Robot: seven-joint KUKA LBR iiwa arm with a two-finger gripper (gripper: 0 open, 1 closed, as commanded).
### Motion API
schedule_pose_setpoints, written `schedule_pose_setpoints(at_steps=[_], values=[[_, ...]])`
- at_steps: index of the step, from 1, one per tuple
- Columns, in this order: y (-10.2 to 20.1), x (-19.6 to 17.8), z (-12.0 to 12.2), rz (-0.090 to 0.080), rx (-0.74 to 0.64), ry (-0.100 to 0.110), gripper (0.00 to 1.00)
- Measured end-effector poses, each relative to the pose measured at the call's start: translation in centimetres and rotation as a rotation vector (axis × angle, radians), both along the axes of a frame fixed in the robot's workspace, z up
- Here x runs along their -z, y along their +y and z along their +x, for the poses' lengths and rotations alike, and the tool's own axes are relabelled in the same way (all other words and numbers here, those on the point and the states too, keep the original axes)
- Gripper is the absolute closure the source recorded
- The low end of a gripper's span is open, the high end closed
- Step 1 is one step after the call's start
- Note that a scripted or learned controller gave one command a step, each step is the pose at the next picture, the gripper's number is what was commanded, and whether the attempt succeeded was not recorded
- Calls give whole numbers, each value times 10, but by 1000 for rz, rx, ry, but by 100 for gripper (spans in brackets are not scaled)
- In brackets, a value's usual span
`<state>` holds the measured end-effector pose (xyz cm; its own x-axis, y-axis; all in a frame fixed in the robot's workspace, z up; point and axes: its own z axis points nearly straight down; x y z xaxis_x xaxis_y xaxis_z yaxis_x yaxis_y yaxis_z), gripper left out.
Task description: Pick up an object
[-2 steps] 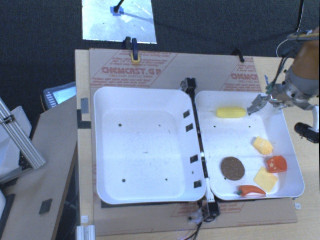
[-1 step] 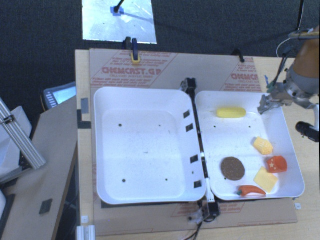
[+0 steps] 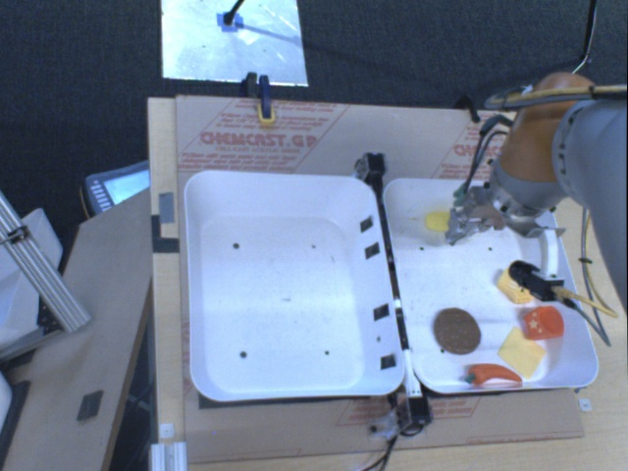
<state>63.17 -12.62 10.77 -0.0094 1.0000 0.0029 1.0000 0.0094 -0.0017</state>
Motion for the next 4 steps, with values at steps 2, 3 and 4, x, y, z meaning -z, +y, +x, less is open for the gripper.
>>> schedule_pose_setpoints(at_steps=[2,3,4], values=[[43,-102,8,-3,5,-5,0],[-31,-139,-26,-8,15,-6,0],[-50,-39,30,-5,5,-5,0]])
